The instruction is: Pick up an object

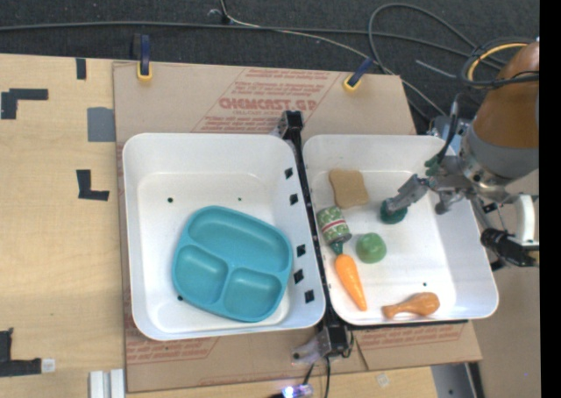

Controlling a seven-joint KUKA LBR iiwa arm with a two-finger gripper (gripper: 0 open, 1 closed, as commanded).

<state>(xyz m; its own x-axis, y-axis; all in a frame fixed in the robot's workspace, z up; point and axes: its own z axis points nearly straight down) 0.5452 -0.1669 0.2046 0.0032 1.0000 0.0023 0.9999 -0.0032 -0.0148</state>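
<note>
The right bin (465,291) holds several small objects. A tan block (348,187) lies at its back left. A small can with a green label (333,225) sits by the left wall, with a green round piece (372,248) beside it. An orange carrot (351,280) and a tan drumstick shape (412,306) lie near the front. My gripper (396,208) reaches in from the right, low over the bin's middle, just right of the tan block and above the green piece. Something dark green sits at its tip; I cannot tell if it is held.
The left bin (140,177) holds a teal divided plate (232,262). A black divider (302,212) runs between the bins. Cables (412,46) loop over the dark floor behind. The arm's grey body with its orange band (508,116) stands over the right bin's right rim.
</note>
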